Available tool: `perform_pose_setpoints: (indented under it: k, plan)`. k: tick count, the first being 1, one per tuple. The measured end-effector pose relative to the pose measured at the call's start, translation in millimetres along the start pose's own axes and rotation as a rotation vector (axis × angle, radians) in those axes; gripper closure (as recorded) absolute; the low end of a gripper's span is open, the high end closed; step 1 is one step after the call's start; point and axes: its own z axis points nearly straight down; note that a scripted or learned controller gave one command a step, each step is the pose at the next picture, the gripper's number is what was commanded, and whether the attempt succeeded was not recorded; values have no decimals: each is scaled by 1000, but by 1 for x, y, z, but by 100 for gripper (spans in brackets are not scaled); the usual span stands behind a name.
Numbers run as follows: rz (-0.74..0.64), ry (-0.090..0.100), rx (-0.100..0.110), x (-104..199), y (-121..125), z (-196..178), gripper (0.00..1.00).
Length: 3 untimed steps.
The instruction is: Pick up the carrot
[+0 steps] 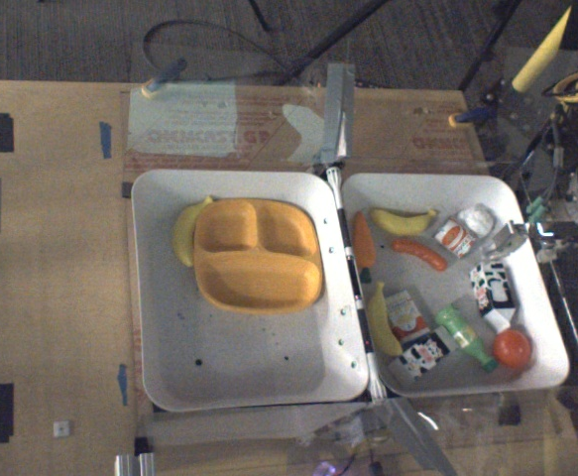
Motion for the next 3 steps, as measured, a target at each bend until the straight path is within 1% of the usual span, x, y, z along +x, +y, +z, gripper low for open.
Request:
perform_pose_setpoints:
  k: [1, 2, 3]
  plan:
    - [-231, 6, -8, -3, -20, 99, 0]
    - [-227, -1, -9, -6, -21, 90, 100]
    - [145, -3, -4, -9, -17, -69, 100]
